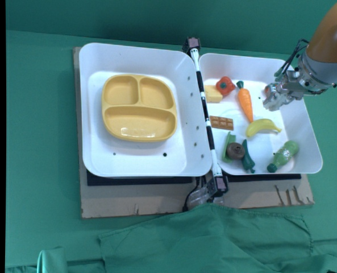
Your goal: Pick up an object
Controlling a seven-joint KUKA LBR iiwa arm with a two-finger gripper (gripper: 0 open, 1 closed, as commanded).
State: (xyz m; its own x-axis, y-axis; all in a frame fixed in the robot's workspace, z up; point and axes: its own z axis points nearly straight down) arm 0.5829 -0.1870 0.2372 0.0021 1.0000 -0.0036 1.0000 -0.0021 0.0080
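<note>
A green cloth covers the bench, rumpled at the near edge, and on a brown board lie two shallow white bins. The pincer (272,101) hangs over the far right part of the right bin (304,131), at the end of a grey arm with an orange band. Its tips are small and blurred against the white floor, so whether it is open or closed, and whether it has hold of anything, I cannot tell.

Nearest the viewer, below the pincer, lie a green bottle (283,156), a brown round piece (235,150) and some green pods (246,157). Just below the pincer and slightly left is the banana (262,127), yellow, curved and smooth. Left of the pincer lies the carrot (245,103), orange and tapered with a green top. Farther left are a waffle (221,122), a cheese block (213,94) and a red pepper (225,84). Well to the left, the other bin (94,152) holds a yellow divided plate (138,107).

The step looks like the approach, with no object seen lifted. The next move probably calls for descending squarely over one item; the banana, being closest, seems likeliest, and its curve could slip.
</note>
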